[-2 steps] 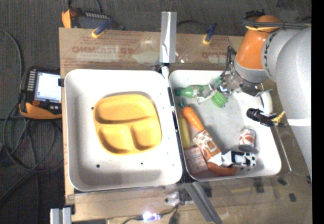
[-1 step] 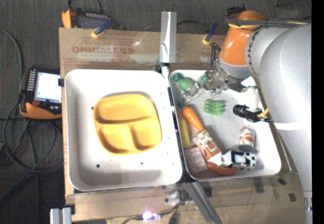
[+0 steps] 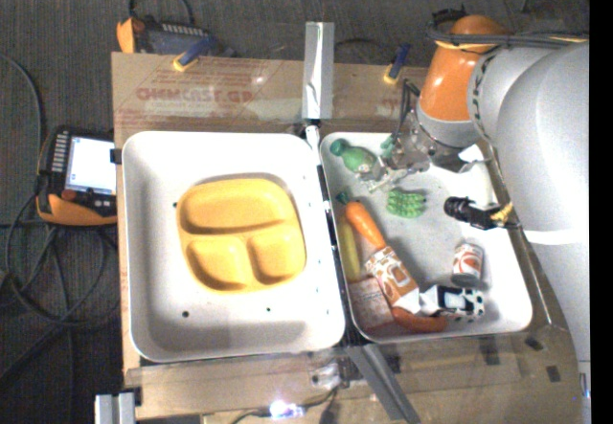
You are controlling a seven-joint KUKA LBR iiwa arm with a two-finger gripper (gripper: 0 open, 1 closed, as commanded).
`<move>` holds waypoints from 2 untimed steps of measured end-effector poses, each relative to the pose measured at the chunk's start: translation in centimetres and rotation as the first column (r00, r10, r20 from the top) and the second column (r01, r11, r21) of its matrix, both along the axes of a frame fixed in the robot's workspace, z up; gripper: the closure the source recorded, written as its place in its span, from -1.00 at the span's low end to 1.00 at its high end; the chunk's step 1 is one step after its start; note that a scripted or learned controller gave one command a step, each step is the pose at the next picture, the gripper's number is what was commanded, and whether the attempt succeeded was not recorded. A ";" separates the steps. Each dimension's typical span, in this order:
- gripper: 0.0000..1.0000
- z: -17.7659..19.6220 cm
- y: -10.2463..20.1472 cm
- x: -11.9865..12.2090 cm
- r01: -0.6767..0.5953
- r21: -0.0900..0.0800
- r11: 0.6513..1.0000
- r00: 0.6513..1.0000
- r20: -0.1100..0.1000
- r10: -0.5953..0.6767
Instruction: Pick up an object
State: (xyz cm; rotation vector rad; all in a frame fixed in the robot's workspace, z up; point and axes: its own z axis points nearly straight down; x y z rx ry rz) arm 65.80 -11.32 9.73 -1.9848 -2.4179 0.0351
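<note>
Where the arm reaches: gripper (image 3: pixel 400 162) low in the right bin (image 3: pixel 522 302), beside a green toy (image 3: pixel 357 159).
Grip: can't tell.

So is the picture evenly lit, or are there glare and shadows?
Camera view: not even; the arm is washed out to near white, the yellow tray casts a soft shadow in the left bin, and the surrounding floor stays dark.
</note>
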 end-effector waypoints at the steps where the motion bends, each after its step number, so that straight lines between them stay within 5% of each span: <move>1: 1.00 8.7 3.7 1.0 -0.286 0.007 0.958 0.958 0.023 0.286; 2: -1.00 8.7 3.6 1.0 -0.286 0.006 0.958 0.958 0.023 0.286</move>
